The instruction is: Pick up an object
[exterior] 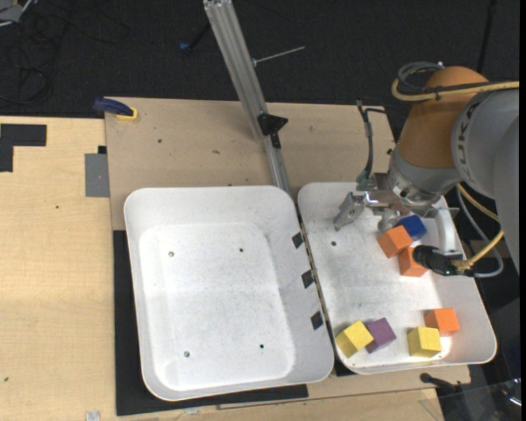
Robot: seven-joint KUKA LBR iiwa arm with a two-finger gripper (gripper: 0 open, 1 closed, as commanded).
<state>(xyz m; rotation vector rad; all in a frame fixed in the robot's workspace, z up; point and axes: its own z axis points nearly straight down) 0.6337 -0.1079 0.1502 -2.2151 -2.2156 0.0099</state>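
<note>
The pincer (358, 205), its fingers seen apart, is hung over the right bin (333, 270), left of 1 orange block (391, 242).

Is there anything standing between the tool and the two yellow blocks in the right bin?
Nothing visible does. The tool hangs at the upper part of the right bin, and bare floor lies between it and the yellow blocks. The purple block touches only the left one's far side.

Matt speckled white plastic bins (210, 209) sit on a pale wooden bench (184, 143) beside a ribbed metal rail (237, 55).
</note>
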